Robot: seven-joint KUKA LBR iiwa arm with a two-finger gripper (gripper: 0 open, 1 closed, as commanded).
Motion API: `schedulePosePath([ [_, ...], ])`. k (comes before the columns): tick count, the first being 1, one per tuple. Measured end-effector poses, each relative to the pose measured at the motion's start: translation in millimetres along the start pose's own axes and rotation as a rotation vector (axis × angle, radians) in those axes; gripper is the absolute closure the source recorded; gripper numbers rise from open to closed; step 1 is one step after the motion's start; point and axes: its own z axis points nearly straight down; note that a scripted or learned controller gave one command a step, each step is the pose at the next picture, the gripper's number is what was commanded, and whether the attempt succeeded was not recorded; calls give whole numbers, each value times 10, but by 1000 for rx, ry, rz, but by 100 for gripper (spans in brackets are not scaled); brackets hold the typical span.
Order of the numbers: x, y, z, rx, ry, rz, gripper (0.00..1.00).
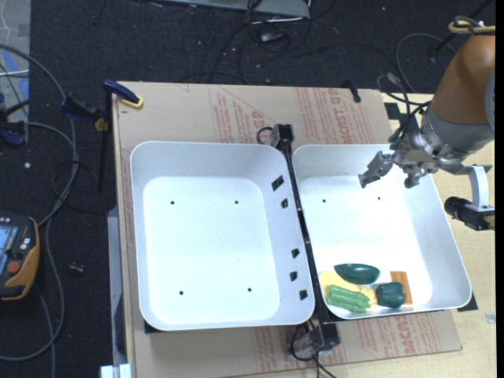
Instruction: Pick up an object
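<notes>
My gripper (391, 173) hangs over the back right part of the right bin (370, 219), fingers spread apart and open, with nothing between them. Far from it, at the bin's front edge, lie several small objects: a dark green oval piece (357, 273), a light green ridged piece (347, 298), a teal block (390, 294), a yellow bit (327, 279) and an orange-brown block (401, 279). The gripper is well above and behind this cluster.
The left bin (209, 235) sits beside the right one, split by a black divider with clips (296, 219). Both rest on a cardboard sheet (236, 109). Cables and a blue clamp (118, 94) lie at the bench's back and left.
</notes>
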Motion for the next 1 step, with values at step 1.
schedulePosePath([
  [1, -46, -701, 350, 5, 1, 3, 0],
])
